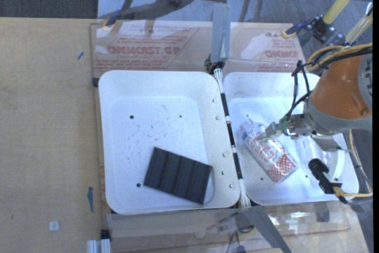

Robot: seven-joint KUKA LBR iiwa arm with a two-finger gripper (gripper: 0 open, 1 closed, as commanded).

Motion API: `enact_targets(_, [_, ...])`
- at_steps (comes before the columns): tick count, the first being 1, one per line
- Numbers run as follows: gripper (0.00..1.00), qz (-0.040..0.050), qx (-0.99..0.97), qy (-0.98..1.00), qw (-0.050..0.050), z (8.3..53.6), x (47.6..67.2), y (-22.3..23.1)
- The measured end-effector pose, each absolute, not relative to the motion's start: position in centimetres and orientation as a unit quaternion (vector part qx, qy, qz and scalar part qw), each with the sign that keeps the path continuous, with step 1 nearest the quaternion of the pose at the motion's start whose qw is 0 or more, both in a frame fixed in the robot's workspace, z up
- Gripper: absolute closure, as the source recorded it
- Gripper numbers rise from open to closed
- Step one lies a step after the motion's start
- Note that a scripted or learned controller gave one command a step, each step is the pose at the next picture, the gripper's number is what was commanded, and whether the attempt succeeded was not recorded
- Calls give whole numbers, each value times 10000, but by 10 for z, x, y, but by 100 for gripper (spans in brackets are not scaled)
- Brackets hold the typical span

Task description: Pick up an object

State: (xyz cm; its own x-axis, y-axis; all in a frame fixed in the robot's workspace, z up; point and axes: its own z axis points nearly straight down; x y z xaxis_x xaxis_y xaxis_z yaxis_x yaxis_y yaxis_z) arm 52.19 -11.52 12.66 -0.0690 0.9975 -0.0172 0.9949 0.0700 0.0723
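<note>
A dark ribbed block [178,175] lies alone in the left bin [118,92]. In the right bin [249,83], a red-and-white patterned packet [270,154] with a clear end lies slantwise; the claw [279,128] hovers at its upper end, grip state unclear.

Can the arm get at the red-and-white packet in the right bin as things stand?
Probably yes. The gripper hangs right by the red-and-white packet, which lies alone on the right bin floor with nothing over it.
</note>
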Motion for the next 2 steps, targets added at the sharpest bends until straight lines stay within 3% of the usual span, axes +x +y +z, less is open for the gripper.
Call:
enact_targets(1, [0,102,6854,7279,154,129,537,-116])
enact_targets(2, [0,179,6511,7582,288,126,522,-131])
